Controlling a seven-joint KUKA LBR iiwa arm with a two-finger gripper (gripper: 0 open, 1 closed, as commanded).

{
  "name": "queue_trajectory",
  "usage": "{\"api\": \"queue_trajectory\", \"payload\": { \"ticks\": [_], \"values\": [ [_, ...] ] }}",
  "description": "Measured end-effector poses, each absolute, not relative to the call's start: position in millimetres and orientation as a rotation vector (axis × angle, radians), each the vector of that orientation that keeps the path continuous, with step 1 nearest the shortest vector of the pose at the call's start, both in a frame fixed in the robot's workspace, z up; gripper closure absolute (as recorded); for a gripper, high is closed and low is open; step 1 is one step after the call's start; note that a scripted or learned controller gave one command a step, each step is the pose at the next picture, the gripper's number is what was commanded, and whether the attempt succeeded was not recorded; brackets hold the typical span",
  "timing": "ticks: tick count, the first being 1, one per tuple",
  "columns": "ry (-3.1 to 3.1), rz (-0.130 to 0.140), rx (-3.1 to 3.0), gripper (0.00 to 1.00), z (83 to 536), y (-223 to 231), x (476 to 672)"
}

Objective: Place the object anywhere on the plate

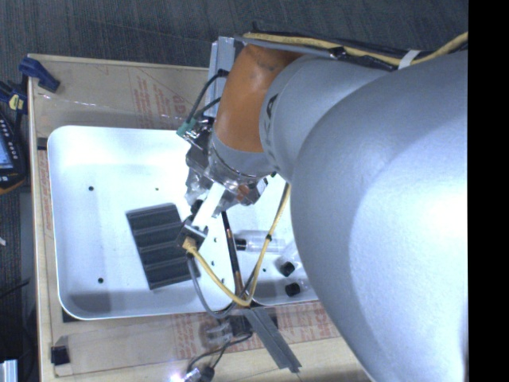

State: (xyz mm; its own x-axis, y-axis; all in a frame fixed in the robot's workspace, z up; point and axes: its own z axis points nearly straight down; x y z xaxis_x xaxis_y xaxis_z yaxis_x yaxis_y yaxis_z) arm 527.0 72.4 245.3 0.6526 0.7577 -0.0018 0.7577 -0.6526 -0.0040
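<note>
**Gripper** (215, 201): hangs over the left bin's 3 o'clock edge, near the seam with the right bin. Whether it is spread or pressed together cannot be told, as the wrist and cabling cover it. Nothing is seen held.

**Slab** (159, 246): dark, ribbed and flat. Taken to be the task's object. It lies on the floor of the left bin (87, 157), toward 5 o'clock of that bin's centre and at 8 o'clock from the gripper, near it but apart. It lies slantwise, its long axis running roughly 11 to 5 o'clock.

**Right bin** (266, 277): a strip shows at 5 o'clock from the gripper, under the arm (382, 213).

**Plate**: its position cannot be told.

**Step in hand** (judged): the approach to the pick, with the slab not yet lifted.

**Next move** (judged): shift toward 8 o'clock, turn to span the slab's short side, descend and close. Only then carry it to the plate.
</note>
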Motion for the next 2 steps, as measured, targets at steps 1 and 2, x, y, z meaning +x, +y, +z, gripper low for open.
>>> {"api": "queue_trajectory", "payload": {
  "ticks": [1,2],
  "values": [
    [-1.240,0.014,-2.884,1.00,126,117,477.8],
    [-1.517,0.004,-2.749,1.00,191,54,476.2]
  ]
}}
